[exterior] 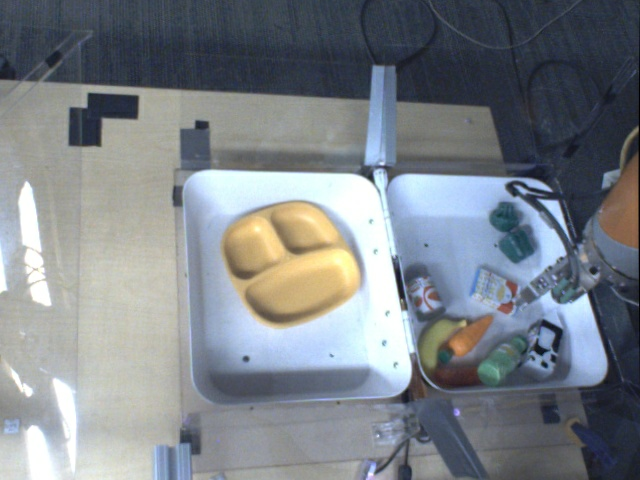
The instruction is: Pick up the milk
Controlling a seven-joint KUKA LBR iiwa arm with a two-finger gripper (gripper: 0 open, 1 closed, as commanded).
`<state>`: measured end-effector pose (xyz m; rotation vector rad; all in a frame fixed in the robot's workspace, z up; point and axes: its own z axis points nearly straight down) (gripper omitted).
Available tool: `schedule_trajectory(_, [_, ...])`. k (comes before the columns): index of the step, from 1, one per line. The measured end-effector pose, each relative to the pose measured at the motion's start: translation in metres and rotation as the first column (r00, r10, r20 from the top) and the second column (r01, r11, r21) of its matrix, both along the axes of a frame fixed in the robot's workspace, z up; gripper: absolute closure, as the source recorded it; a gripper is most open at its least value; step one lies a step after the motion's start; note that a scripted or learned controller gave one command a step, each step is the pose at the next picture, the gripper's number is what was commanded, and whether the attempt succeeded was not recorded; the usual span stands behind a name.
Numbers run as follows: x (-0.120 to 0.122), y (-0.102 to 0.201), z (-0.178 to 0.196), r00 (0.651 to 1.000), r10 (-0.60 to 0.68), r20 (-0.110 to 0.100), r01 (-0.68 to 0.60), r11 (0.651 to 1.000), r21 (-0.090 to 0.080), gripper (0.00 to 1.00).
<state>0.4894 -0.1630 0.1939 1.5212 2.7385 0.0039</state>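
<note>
— So, where are the fingers (556, 286) seen?

— They are seen over the right bin (450, 208), near its right wall. They are carried by the grey arm (618, 230), which comes in from the right side of the picture.

— Are the fingers apart or together?

— That cannot be told. They are too small and too blurred. Nothing can be made out between them.

— Where is the milk (543, 345) found?

— It is taken to be the little black and white spotted carton. It is found just below the fingers in the picture, close to the front right corner of the same bin. It is near them but not touched by them.

— What else is seen around the fingers?

— A small white box (490, 287) with blue and orange on it is laid just to their left. Whether it is touched cannot be told. Two blue-green blocks (511, 231) are seen above and a bit left of the fingers. A green bottle (501, 360) is laid below and to the left, just beside the milk. A carrot (470, 336) and a yellow fruit (436, 340) are found farther left, and a small round can (422, 294) is set past them by the bin's left wall.

— And the other bin?

— The left bin (215, 368) is well away from the fingers. A yellow plate (290, 263) with three parts is held in it. Both bins are carried by the pale wooden desk (100, 268).
</note>
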Motion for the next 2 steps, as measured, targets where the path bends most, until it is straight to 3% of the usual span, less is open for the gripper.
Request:
schedule_trajectory(1, [0.0,0.0,0.0,1.0,-0.001,0.0,0.001,1.0,0.0,0.0])
schedule_trajectory(2, [0.015,-0.044,-0.104,0.998,0.067,0.005,-0.067,0.998,-0.004,0.0])
